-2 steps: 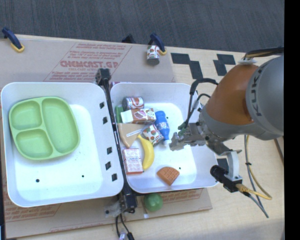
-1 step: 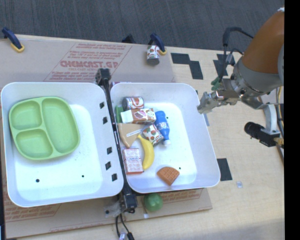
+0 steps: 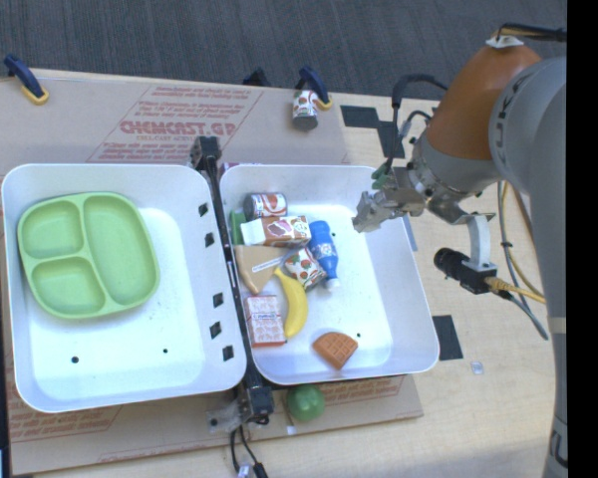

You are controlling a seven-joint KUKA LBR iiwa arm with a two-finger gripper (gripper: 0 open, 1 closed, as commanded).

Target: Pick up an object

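The right bin (image 3: 404, 297) holds a heap of small items along its left side: a red-and-white can (image 3: 266, 205), a brown carton (image 3: 285, 230), a blue bottle (image 3: 323, 246), a patterned packet (image 3: 304, 267), a tan wedge (image 3: 256, 263), a banana (image 3: 293, 303), a red-and-white box (image 3: 265, 320) and an orange waffle-like piece (image 3: 335, 349). My gripper (image 3: 372, 213) hangs over the bin's upper right part, to the right of the blue bottle and apart from the heap. I see nothing in it.
The left bin (image 3: 179, 357) holds a green divided plate (image 3: 87, 254). A green ball (image 3: 304, 402) lies outside the bins' front edge. A small bottle (image 3: 304, 108) stands on the cardboard behind the bins. Black clips line the divider between the bins.
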